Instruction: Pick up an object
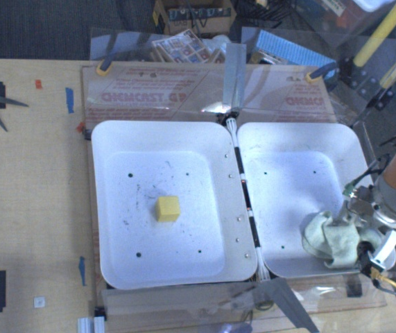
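The gripper (354, 236) is positioned low at the lower right corner of the right bin (288, 141), directly at a crumpled pale cloth (331, 238). The state of the fingers cannot be determined: the wrist hardware and the folds of the cloth obscure them, so it cannot be told whether they are apart, together, or clamped on fabric. The gripper body overlaps the cloth's right side; contact appears likely but is not confirmed.

The cloth lies bunched against the bin's near right wall, with no clear long axis. Its bulk extends leftward and slightly toward the near edge from the gripper.

Outward from this point, the rest of the right bin floor is bare. Across the central divider, the left bin (114, 144) contains a small yellow block (168, 209), resting near the middle of its floor, well apart from the gripper. The bins sit on the bench (31, 207), whose wooden surface extends to the left.

Assessment: the cloth is the nearer candidate by a wide margin. A grasp here depends on the fingers closing around a raised fold rather than on flat fabric or the bin wall.
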